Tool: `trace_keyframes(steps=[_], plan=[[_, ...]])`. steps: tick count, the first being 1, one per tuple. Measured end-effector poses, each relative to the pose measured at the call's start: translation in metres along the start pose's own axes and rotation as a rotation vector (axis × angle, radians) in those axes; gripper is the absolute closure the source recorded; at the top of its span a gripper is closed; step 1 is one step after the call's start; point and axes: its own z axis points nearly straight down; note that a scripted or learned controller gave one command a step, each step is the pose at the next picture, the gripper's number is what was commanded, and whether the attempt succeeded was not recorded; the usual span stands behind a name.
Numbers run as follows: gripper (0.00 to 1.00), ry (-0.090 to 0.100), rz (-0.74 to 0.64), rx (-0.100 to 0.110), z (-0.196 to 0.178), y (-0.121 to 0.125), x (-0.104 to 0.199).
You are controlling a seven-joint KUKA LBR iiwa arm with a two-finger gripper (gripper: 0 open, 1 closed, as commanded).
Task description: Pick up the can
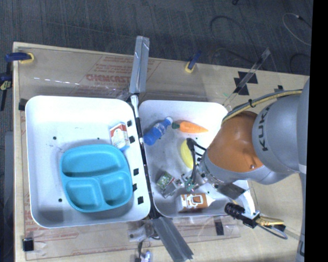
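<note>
can (164,182) lies just beside the gripper (190,183), between banana (186,154) and carton (194,201); fingers' state: cannot tell.

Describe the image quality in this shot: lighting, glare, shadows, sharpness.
Camera view: even overhead light; the white bins look bright, nearly washed out at their walls; soft shadow under the blue tray; sheen on the orange band; small items near the pincer are slightly blurred.

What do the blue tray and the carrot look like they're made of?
The blue tray looks like moulded plastic: even colour, smooth matte surface, rounded compartment edges. The carrot is probably a plastic toy, going by its uniform orange and slight sheen, though a real one can't be ruled out.
</note>
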Motion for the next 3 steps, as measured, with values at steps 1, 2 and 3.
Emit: trace_keyframes(steps=[1, 2, 3], plan=[[0.0, -0.002, -0.005, -0.001, -0.055, 0.01, 0.02], [0.0, -0.031, 0.098, -0.005, -0.005, 0.02, 0.04], [1.0, -0.019, 0.088, 0.0, -0.011, 0.022, 0.045]])
